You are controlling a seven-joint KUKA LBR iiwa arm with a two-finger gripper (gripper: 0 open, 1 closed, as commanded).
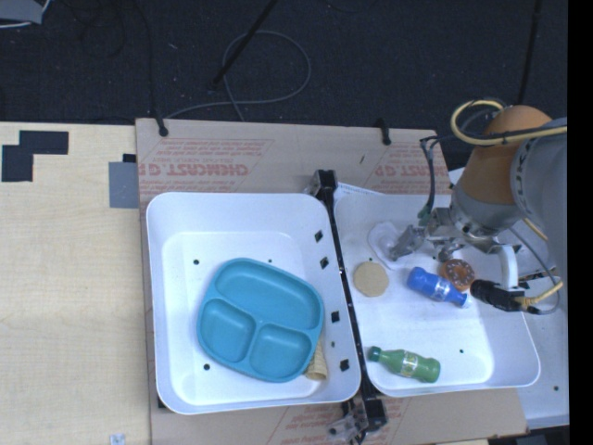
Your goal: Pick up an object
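End effector [410, 242] low in the right bin [505, 364], near its back left; can't tell its state. Blue bottle [435, 286] lies just right of it, apart. Tan disc [372, 279] beside that. Green bottle [405, 363] lies near the front wall. Left bin [176, 221] holds a blue divided tray [260, 319].

Both white bins [176, 248] look like smooth, slightly glossy plastic. The blue divided plate [261, 319] is matt plastic, the green bottle [405, 363] shiny plastic. Brown printed cardboard [241, 160] lies beneath them, on a pale wood-look worktop [65, 295].
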